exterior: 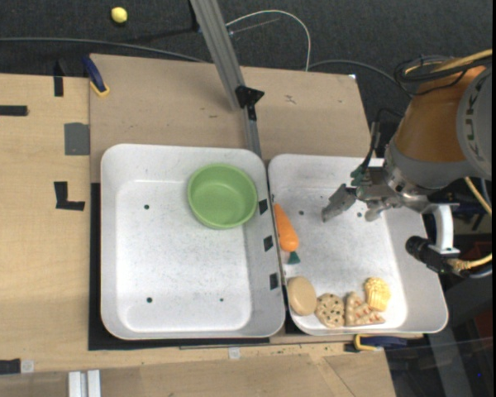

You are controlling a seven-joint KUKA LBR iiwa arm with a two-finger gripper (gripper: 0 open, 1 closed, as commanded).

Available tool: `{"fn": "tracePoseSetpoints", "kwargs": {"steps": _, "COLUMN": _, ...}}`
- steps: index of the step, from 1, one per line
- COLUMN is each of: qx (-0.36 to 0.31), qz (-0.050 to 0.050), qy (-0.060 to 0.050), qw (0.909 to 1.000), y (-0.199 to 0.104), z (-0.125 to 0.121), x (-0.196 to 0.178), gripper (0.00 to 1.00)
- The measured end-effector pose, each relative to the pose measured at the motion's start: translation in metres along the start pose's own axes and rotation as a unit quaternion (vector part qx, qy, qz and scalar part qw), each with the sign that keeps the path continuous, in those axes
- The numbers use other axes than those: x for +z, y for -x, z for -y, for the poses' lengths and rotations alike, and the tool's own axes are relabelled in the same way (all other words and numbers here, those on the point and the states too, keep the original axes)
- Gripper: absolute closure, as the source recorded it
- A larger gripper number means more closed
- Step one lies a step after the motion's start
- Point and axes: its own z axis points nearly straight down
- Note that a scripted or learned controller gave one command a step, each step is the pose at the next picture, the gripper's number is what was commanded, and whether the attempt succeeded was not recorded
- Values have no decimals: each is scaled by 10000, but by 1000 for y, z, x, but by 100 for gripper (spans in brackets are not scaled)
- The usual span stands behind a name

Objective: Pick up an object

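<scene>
The gripper [354,208] hangs over the upper part of the right bin [310,180], its two dark fingers [337,204] spread apart with nothing between them, their tips above bare white floor. Behind it, toward the picture's right, the grey wrist rises into the orange band [430,131] of the one arm. Nearest the gripper, off to its left and a little lower in the picture, lies a single carrot [287,229], orange with a small green tip, set along the bin's left wall. Further down from the gripper, in the bin's lower end, four more pieces sit in a loose row: one tan egg-shaped piece [302,295] at the left, one round chocolate-chip cookie [330,309] touching or just beside it, one pale ridged piece [359,311] next along, and one yellow corn piece [377,292] almost straight below the gripper. That makes five loose things in this bin, none of them in the fingers. Well off to the gripper's left, past the divide between the two bins, the left bin [132,246] holds one green bowl [222,195], upright in its upper right part. Far beyond, at the picture's top left, one small yellow ball [119,14] lies on the dark floor.
</scene>
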Motion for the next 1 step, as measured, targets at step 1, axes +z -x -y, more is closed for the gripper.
{"fn": "tracePoseSetpoints", "kwargs": {"steps": 1, "qx": 0, "qz": 1, "qy": 0, "qw": 10000, "y": 0, "z": 0, "x": 0, "gripper": 0}}
